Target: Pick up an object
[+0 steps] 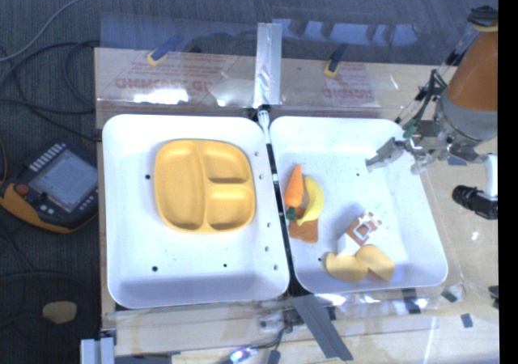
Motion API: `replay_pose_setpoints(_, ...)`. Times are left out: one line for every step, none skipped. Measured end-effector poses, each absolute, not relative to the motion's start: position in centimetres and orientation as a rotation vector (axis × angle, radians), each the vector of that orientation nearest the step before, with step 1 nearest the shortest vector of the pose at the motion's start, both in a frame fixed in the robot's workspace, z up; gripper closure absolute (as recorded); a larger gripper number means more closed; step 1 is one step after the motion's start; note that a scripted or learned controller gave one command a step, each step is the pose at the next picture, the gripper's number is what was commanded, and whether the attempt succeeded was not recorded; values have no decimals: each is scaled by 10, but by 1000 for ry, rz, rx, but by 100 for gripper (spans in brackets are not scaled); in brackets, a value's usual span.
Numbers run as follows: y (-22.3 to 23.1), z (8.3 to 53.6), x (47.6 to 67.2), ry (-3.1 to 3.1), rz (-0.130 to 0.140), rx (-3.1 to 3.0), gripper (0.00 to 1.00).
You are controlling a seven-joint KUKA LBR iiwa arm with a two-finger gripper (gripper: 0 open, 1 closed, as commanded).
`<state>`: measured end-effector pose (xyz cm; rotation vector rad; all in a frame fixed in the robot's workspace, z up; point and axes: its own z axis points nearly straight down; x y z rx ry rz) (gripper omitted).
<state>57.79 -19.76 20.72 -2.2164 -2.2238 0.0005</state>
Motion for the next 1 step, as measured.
replay_pose_setpoints(-102, 103, 617, -2243, 2, -2196, 0)
